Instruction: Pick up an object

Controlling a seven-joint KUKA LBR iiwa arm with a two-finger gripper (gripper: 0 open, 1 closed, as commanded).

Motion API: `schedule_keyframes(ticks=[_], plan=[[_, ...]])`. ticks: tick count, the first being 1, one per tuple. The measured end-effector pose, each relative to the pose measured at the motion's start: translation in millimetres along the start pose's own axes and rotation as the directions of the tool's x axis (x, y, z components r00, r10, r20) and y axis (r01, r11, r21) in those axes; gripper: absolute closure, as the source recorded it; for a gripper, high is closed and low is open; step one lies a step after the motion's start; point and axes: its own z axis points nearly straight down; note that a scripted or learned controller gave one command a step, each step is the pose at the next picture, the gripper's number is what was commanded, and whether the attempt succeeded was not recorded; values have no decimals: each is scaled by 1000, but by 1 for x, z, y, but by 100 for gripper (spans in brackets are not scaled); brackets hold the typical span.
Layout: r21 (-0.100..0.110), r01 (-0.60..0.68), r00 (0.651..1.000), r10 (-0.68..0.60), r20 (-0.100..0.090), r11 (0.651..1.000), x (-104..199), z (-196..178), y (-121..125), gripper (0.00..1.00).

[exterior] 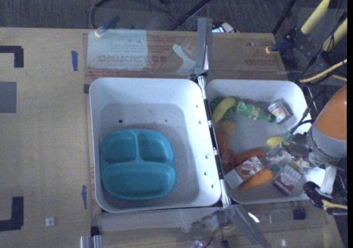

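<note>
While the gripper point(287, 150) sits low in the right bin point(300, 93) near the carrot point(257, 178) and box point(246, 168), finger state cannot be told; nothing visibly held, pick not done.

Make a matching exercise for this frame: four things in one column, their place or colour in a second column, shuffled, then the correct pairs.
Things:
1. divided plate
2. banana
3. carrot
4. small can

Descriptions:
A. orange, near the front edge of the right bin
B. teal, in the left bin
C. white-topped, at the back right of the right bin
D. yellow, at the back left of the right bin

Pairs: 1-B, 2-D, 3-A, 4-C
</note>
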Motion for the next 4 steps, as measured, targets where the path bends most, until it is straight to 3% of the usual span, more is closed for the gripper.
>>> schedule_keyframes(ticks=[1,2,3,4], plan=[[10,-78,997,78,-2,997,-7,-16,5,0],[7,-78,997,78,3,997,-8,-26,6,100],[3,-115,993,115,7,993,11,-105,13,100],[3,-115,993,115,7,993,11,-105,13,0]])
